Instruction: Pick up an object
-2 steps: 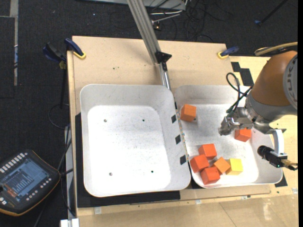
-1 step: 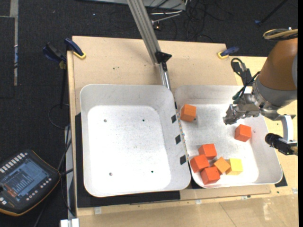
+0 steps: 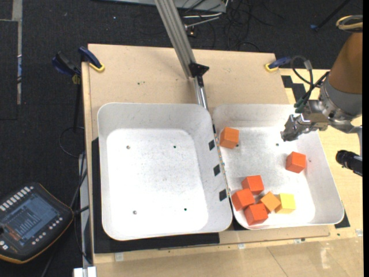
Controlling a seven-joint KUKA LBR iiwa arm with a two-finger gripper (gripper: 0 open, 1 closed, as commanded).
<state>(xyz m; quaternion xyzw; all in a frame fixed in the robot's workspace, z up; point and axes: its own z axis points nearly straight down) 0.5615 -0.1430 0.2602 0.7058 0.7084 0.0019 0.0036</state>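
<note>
So the pick hasn't really gotten anywhere yet, as far as I can judge. The hand (image 3: 290, 130) hangs over the upper right part of the right bin (image 3: 323, 180), coming in from the right side of the surface (image 3: 150, 74), and nothing is between its tips. Honestly can't tell whether it's apart or together, it's just a dark blob from this angle. All the blocks sit in the right bin: a lone orange cube (image 3: 230, 137) up near the divider, a red-orange cube (image 3: 296, 162) on its own just below the hand, and a little cluster toward the bottom with three red-orange blocks (image 3: 249, 198), an orange block (image 3: 270, 201) and a yellow block (image 3: 286, 202) touching or nearly so. The left bin (image 3: 109, 154) has no blocks in it. My guess is the lone red-orange cube is the easiest target, being closest and clear of neighbours. Still left: line up, come down, close on something, lift.
</note>
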